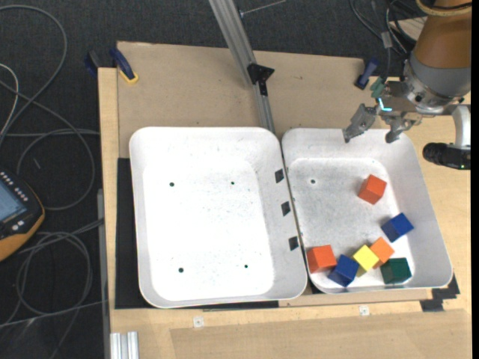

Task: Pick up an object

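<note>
My gripper (373, 129) hangs over the far edge of the right bin (329, 163), its two fingers spread apart with nothing between them. An orange-red block (372, 188) lies alone in the bin's middle, below and slightly right of the gripper. Along the near edge sits a cluster: an orange block (322, 257), a blue block (345, 269), a yellow block (365, 257), a second orange block (382, 249), a green block (396, 271) and another blue block (398, 226).
The left bin (202, 215) stands beside the right one, with black clips (285, 208) along the shared edge. A slanted metal bar (239, 43) crosses the bench's far side. Cables and a handheld device (15, 212) lie off the bench at left.
</note>
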